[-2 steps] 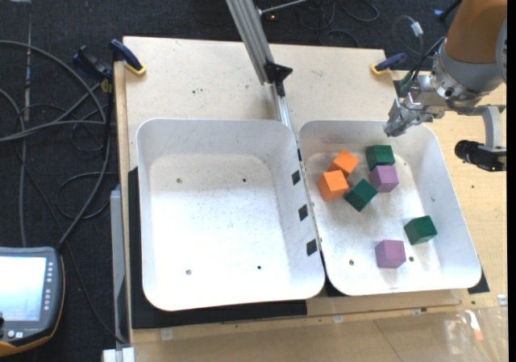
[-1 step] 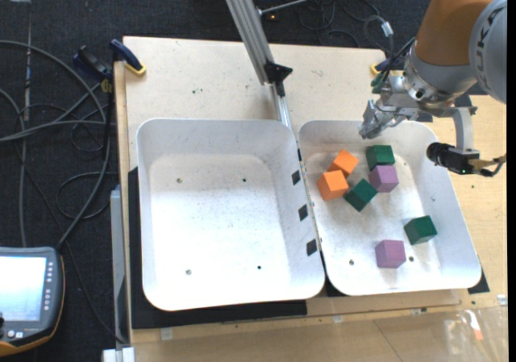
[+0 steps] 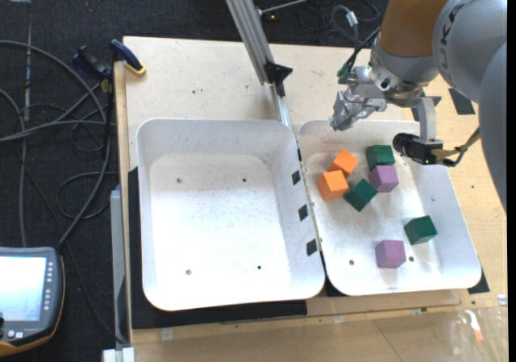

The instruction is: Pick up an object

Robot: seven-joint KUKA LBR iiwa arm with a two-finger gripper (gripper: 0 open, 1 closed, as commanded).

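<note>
Gripper poised above far edge of right bin; jaw state impossible to tell from this slant. Nothing visibly grasped. Just near of it, a tight cluster: two orange cubes, two green cubes, one purple cube, several touching. Further near, well apart: lone green cube and lone purple cube. Left bin alongside. Likely hazard: descent into cluster, neighbours crowding the grasp, cube nudged aside or caught by a corner and dropped.
</note>
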